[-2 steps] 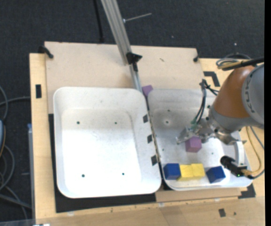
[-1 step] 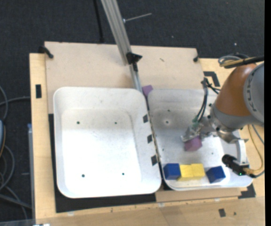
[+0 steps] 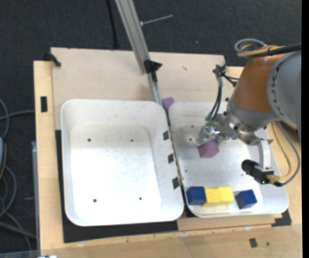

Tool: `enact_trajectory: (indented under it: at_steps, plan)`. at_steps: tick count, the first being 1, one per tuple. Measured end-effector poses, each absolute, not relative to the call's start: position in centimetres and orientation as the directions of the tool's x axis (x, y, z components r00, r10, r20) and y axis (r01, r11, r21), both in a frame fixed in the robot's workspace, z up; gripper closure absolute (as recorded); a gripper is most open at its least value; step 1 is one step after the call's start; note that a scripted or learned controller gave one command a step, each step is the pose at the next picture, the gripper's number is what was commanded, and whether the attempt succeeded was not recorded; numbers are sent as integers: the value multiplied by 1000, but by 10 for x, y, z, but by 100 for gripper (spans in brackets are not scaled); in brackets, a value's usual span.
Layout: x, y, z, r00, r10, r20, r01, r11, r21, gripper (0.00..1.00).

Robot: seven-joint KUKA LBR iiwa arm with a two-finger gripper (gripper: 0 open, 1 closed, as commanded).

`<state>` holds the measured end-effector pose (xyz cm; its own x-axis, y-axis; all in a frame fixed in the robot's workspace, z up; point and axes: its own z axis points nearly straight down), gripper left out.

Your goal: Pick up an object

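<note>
I am reaching in from the right over the right bin [image 3: 267,198], and my jaws [image 3: 207,136] sit low over its far-middle floor. Just at their tips lies a purple block [image 3: 208,149], touching or nearly touching them. Whether my jaws are open or closed I cannot tell; the wrist and cables crowd them, and I see no block clearly between them, so I will not call it held.

The purple block looks small, rigid and light, probably foam or painted wood, with flat faces. It lies a little tilted, so I judge it best taken across two opposite flat sides, squarely at mid-height, lest it twist out.

Along the near wall of the same bin sit a blue block [image 3: 196,195], a yellow block [image 3: 218,195] touching it, and another blue cube [image 3: 246,198] just beside. Another purple piece [image 3: 167,102] rests at the far corner between the bins. The left bin [image 3: 73,144] lies beside on the bench [image 3: 100,71].
</note>
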<state>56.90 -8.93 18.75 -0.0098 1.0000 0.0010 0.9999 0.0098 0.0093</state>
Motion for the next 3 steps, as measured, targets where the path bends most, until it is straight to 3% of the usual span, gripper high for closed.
enact_trajectory:
  at_steps: [1,2,3]
  plan:
    - [584,-12,207,-11,1000,3,1000,11,3,100]
    - [580,-6,229,-4,1000,0,1000,4,3,100]
    - [536,21,195,-6,1000,0,1000,6,-5,100]
